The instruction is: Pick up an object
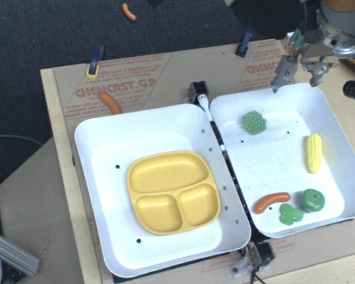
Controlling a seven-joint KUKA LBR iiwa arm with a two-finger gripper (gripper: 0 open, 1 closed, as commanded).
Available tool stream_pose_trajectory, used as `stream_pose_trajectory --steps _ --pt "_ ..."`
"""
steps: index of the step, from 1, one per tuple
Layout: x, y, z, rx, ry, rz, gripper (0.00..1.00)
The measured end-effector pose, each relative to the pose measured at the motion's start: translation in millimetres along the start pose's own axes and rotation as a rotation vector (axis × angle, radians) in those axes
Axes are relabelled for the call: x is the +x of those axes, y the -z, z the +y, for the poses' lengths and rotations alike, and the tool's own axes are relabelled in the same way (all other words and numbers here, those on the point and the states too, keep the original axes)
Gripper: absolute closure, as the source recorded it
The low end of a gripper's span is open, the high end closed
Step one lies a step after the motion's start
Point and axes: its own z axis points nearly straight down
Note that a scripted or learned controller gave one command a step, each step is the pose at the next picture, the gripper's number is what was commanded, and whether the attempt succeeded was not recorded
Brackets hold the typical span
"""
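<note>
The gripper [299,76] hangs over the right bin's [333,113] far rim, fingers spread apart with nothing between them. The green ball [253,122] lies nearest, below-left of the fingertips; corn [313,152], sausage [271,201] and pepper [312,200] lie farther down.

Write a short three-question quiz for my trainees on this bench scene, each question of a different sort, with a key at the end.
1. True or false: the yellow divided tray lies in the left bin.
2. Which item lies nearest the far edge of the right bin? A) corn cob B) green bumpy ball C) sausage
3. Fill in: the gripper hovers above the right bin's ____ edge.

Key: 1 true; 2 B; 3 far
</note>
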Motion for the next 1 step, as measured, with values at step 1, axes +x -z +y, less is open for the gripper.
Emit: stream_pose_trajectory --steps 1 --pt "0.0 7.9 1.8 -0.013 0.002 -0.002 0.0"
